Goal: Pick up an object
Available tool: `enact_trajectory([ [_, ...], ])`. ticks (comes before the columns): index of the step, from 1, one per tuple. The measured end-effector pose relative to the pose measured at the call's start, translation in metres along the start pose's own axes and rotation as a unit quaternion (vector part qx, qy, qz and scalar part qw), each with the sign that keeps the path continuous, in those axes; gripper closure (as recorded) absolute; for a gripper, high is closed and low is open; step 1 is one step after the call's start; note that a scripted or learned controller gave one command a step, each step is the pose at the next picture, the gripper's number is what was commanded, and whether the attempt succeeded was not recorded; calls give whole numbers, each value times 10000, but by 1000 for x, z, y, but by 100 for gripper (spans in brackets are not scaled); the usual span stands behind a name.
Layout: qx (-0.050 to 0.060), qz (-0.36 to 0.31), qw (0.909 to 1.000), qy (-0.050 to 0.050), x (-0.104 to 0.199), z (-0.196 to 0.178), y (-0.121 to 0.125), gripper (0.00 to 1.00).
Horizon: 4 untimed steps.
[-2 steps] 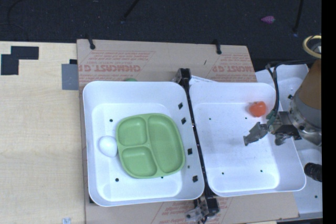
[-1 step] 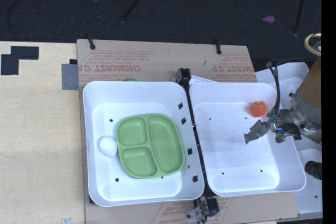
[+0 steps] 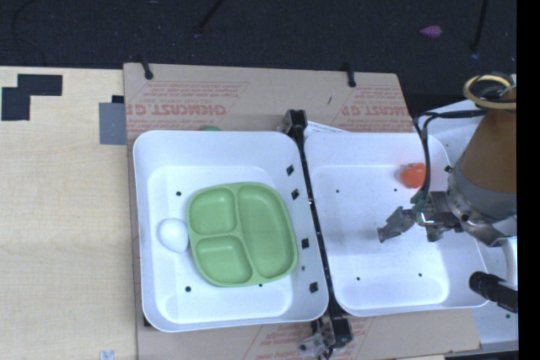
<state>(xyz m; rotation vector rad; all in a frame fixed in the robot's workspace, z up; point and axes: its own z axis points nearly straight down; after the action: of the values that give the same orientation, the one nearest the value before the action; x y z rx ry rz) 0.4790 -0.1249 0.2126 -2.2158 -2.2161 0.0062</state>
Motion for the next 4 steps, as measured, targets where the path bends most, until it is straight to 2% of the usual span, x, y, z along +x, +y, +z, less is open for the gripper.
enact_trajectory([
  [1, 8, 1, 10000, 2, 7, 61, 4, 0],
  [2, 1, 6, 10000, -1, -2, 116, 4, 0],
  [3, -10, 35, 10000, -1, -3, 104, 4, 100],
  [4, -45, -4, 10000, -12, -4, 61, 9, 100],
])
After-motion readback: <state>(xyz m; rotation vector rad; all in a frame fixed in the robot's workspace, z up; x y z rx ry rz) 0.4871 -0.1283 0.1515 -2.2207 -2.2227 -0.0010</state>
